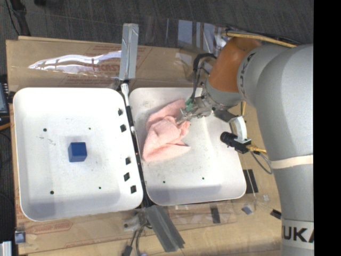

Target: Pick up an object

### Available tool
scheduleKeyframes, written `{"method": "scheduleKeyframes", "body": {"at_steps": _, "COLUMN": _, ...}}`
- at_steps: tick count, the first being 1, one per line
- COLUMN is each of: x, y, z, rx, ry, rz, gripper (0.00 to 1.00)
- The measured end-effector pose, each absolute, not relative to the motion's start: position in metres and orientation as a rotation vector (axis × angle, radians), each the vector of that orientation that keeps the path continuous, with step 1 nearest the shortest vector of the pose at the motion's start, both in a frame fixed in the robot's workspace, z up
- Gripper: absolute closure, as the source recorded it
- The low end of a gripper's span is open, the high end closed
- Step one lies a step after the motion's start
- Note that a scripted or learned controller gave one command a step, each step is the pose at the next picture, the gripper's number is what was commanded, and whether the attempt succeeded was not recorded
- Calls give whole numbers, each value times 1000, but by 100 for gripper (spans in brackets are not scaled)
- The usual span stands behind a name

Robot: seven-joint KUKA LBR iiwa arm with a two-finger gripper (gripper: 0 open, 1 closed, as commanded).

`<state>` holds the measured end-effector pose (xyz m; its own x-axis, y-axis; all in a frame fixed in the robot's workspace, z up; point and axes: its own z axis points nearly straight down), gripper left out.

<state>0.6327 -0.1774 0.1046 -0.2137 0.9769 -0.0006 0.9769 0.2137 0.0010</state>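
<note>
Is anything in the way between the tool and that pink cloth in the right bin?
Nothing visible is. The tool sits right at the upper right edge of the crumpled pink cloth in the right white bin.

Two bins sit side by side on the tabletop. The left bin holds a cube at frame left; the right bin holds a cloth near centre, the hand touching the cloth's upper right edge.
</note>
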Motion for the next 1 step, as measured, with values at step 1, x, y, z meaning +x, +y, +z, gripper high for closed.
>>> {"method": "scheduleKeyframes", "body": {"at_steps": 1, "x": 657, "y": -147, "z": 201, "rx": 1914, "ry": 2491, "rz": 0, "gripper": 100}}
